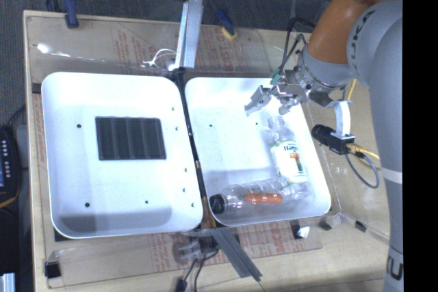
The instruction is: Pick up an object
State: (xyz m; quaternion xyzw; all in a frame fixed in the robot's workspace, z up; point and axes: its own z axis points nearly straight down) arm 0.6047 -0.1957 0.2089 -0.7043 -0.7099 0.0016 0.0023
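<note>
My gripper [272, 100] hangs over the back of the right bin [219, 147], its two fingers spread open with nothing between them. Just below it lies a clear plastic bottle [286, 151] with a white label, pointing toward the gripper. A second clear bottle [256, 197] with a black cap and an orange label lies along the bin's front wall. The gripper sits a little above and behind the first bottle's neck, not touching it.
The left bin [61, 147] holds a dark ribbed rectangular panel [130, 138]. A metal bar [189, 31] stands upright between the bins at the back. A black cable connector [332, 138] hangs off the arm at the right bin's edge.
</note>
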